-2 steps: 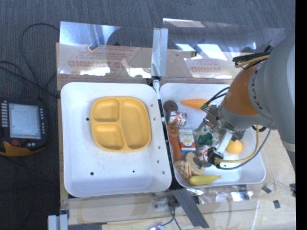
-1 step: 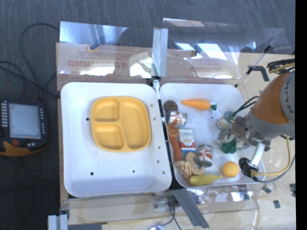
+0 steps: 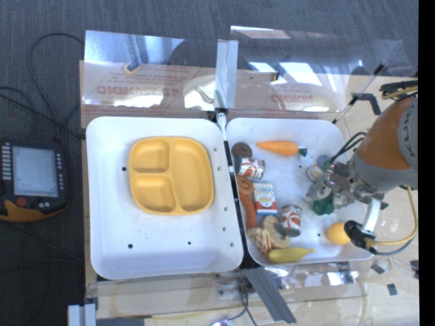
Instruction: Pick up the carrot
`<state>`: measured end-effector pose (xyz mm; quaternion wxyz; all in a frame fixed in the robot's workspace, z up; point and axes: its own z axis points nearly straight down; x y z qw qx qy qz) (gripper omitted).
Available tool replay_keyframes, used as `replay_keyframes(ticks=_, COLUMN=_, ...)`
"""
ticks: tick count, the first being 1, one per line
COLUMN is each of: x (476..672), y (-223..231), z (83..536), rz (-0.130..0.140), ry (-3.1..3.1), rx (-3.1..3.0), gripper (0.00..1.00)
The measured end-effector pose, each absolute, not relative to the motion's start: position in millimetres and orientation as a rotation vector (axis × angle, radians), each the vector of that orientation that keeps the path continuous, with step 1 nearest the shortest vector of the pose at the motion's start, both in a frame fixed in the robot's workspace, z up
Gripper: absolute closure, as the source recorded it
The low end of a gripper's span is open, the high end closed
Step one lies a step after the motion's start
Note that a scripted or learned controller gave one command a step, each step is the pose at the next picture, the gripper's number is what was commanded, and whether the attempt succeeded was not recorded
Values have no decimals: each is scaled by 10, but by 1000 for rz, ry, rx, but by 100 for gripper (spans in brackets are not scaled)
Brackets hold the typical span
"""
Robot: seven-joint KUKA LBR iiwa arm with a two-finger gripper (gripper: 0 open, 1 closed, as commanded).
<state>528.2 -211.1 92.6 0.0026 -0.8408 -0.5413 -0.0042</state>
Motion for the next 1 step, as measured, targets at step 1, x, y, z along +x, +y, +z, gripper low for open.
replay_keyframes(ticks=1, x=5341, y=-2116, z=925, rz=-12, ry=-1821, rx=-2560, gripper=100)
